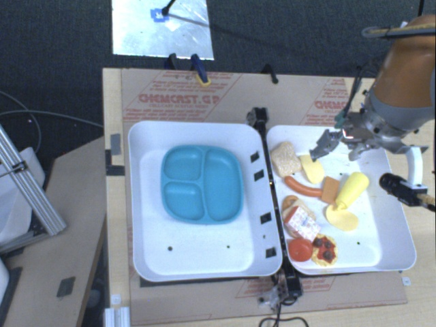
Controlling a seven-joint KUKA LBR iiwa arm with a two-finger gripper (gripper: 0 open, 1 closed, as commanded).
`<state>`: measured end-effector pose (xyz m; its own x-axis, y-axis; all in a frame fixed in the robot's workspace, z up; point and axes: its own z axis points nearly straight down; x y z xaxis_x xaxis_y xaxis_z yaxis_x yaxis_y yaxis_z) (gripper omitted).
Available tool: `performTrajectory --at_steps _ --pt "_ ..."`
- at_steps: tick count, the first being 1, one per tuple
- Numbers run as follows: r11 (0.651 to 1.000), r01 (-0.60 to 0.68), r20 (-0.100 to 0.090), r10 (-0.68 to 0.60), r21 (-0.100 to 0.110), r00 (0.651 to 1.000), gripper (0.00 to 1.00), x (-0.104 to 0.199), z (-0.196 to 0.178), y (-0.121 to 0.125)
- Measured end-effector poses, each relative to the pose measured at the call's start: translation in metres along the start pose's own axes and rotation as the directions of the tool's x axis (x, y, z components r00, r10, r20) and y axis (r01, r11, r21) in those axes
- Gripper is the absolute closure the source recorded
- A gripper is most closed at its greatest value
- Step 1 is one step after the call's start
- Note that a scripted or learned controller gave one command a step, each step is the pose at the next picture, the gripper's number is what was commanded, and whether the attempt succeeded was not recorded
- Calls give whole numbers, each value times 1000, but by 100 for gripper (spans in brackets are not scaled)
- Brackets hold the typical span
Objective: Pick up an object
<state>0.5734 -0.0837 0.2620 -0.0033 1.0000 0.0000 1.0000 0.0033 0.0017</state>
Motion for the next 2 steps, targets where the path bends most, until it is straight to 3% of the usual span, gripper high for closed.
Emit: performTrajectory --at_steps 1,2 --pt "1000 -12 6 12 4 1000 0 -132 82 24" --pt "1000 3 -2 -3 0 1000 0 -92 182 56"
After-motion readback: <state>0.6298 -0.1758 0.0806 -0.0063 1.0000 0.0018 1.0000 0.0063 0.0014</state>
